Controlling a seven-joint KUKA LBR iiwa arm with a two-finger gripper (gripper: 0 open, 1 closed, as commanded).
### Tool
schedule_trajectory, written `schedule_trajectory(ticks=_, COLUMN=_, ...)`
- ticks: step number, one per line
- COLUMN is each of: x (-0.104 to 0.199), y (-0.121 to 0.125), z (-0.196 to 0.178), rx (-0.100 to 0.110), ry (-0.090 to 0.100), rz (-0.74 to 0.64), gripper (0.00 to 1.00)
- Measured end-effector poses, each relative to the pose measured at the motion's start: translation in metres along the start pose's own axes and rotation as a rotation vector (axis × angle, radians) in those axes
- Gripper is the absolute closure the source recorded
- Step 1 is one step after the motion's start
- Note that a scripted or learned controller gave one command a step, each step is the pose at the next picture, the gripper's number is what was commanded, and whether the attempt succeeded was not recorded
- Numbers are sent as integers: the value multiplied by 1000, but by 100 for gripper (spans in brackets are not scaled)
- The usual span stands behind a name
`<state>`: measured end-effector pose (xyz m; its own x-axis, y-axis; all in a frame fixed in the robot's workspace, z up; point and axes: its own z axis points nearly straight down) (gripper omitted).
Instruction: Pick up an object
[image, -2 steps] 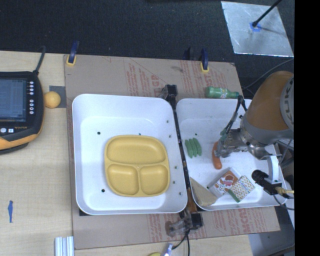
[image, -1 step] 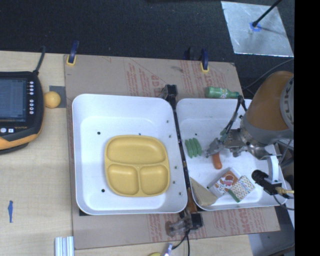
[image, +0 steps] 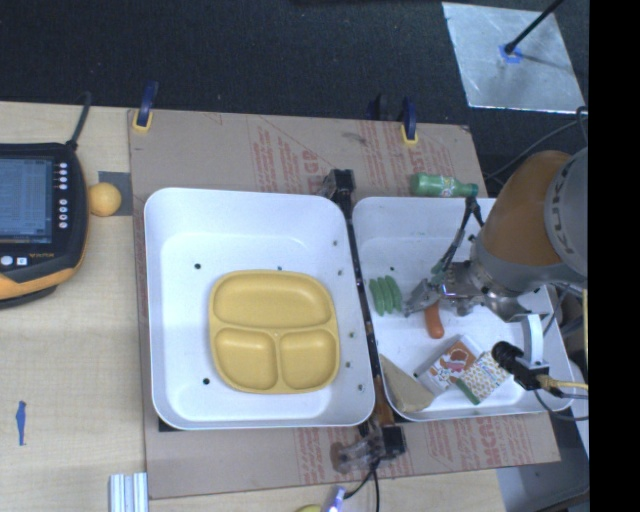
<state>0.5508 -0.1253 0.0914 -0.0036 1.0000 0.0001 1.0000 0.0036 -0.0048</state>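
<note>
Hovering low in the right-hand white bin (image: 400, 215), the gripper (image: 437, 293) sits just above the small orange carrot-shaped piece (image: 434, 322), seemingly lined up for picking, its closure impossible to tell.

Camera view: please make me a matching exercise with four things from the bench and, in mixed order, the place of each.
Things:
1. yellow divided tray
2. green bottle
3. orange carrot piece
4. yellow ball

Places:
A. on the cardboard behind the right bin
B. in the left bin
C. beside the handheld screen unit
D. in the right bin, near the hand

Pairs: 1-B, 2-A, 3-D, 4-C
</note>
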Motion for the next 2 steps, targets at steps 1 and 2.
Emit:
schedule_trajectory(ticks=1, x=-1, y=0, z=-10, rx=2, ry=-1, rz=-2, gripper=100)
schedule_trajectory(ticks=2, x=63, y=34, z=-117, rx=-4, ry=1, rz=-1, gripper=100)
